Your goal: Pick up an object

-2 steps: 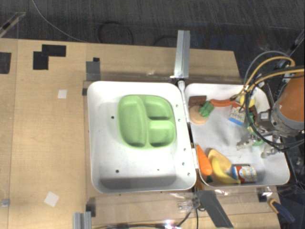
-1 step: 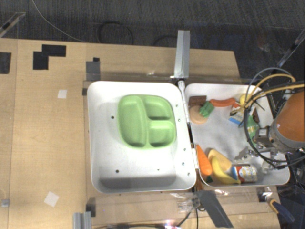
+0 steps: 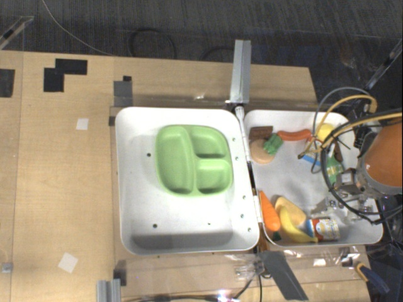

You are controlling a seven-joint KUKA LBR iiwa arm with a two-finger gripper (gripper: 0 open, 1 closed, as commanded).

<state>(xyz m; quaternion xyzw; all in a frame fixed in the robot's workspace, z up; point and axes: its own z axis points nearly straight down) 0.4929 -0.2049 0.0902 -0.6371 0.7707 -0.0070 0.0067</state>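
Note:
The right bin [image 3: 296,175] holds several small items. A brown block [image 3: 261,132], a green piece [image 3: 272,145] and a tan round piece [image 3: 261,153] lie at its far left. Along the far wall lie a red sausage shape [image 3: 293,134] and a yellow item [image 3: 325,131]. An orange carrot [image 3: 269,213], a yellow banana [image 3: 291,219] and a small can [image 3: 325,229] lie at the near edge. My gripper [image 3: 340,197] hangs low over the bin's right side, just above the can, among cables. Nothing is visibly held.
The left bin [image 3: 135,187] holds a green divided plate [image 3: 192,159]. A metal post [image 3: 240,74] stands behind the wall between the bins. The arm's orange band [image 3: 384,162] and looping cables [image 3: 340,115] cover the right bin's far right corner. Wooden bench lies to the left.

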